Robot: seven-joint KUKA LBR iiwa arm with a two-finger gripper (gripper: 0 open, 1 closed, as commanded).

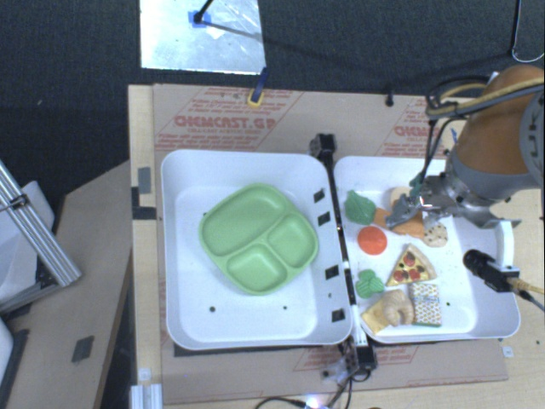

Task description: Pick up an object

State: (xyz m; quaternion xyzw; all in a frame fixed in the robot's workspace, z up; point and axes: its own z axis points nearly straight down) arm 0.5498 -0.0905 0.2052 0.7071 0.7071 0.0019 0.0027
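The end effector (pixel 415 211) is lowered into the right bin (pixel 494 318), over an orange wedge (pixel 411 227) and a cookie (pixel 435 234); its grip cannot be told. An orange-red ball (pixel 372 240) lies just left, a pizza slice (pixel 412 266) below.

Red block lettering runs across the brown cardboard sheet (pixel 281 109) that lies under the two white bins, beyond and to the left of the gripper (pixel 415 214) as the camera sees it. The clearest line reads roughly "CHEMCAST GP"; its last characters are blurred. The same red print recurs upside down on the cardboard beyond the gripper, near the arm's orange band, and again faintly along the cardboard's near edge, but neither of those can be made out letter for letter. No other text, number or label is legible.
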